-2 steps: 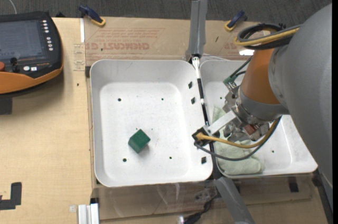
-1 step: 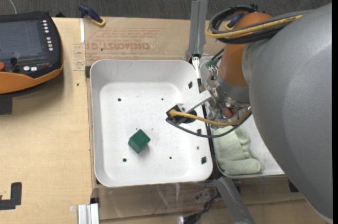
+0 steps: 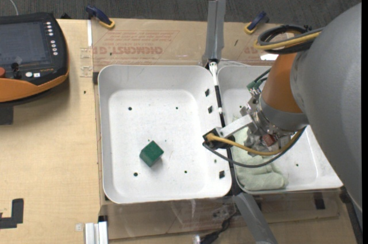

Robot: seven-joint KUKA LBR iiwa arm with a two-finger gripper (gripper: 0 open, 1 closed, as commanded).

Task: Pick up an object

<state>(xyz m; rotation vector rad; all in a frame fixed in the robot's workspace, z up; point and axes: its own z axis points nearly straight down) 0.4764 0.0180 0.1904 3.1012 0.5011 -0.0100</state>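
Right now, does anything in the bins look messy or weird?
Not much. The green block sits turned at an angle in the left bin. In the right bin, a pale green cloth lies crumpled in the near corner, partly under the arm's wrist. Nothing looks spilled or broken.

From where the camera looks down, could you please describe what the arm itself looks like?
The arm is smooth grey and rounded, with an orange band above the wrist. Yellow and black cables loop over its top, and more cables curl beneath the wrist.
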